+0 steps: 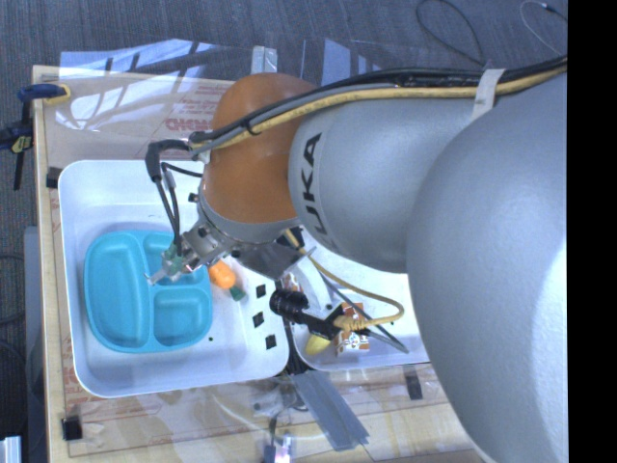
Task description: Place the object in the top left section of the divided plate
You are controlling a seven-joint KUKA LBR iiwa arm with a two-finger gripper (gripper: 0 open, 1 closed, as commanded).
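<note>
The arm (386, 172) covers the right bin (386, 360) and plate's (145, 292) right edge; the plate's left section lies open.

Two shallow white bins sit side by side on the bench (106, 422). The left bin (72, 220) lies near the bench's left edge; the right bin (386, 360) shows partly beside it. A blue clamp (39, 93) grips the bench's far left corner.

The divided plate (120, 287) lies in the left bin (72, 191); a small object (223, 275), seemingly loose, sits just right of it
</note>
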